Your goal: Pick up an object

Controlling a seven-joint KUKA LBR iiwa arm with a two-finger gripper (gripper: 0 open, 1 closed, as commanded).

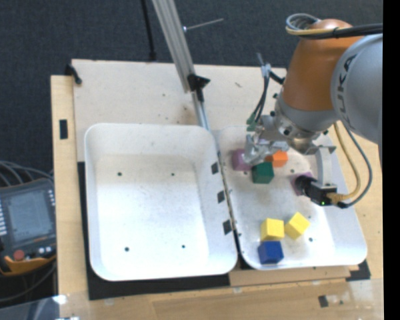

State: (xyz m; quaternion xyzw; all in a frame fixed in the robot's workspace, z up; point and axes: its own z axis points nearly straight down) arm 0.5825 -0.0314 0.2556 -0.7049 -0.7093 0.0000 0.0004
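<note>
Here the gripper hangs low in the right bin, near its back-left edge; whether anything sits in its grasp I cannot tell. Crowded around it are one green block, one orange block and one purple block. Nearer the front lie two yellow blocks and one blue block. The left bin offers open floor.

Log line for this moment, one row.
tool: low in right bin | nearest: green block, purple block, orange block | grasp: unconfirmed
</note>
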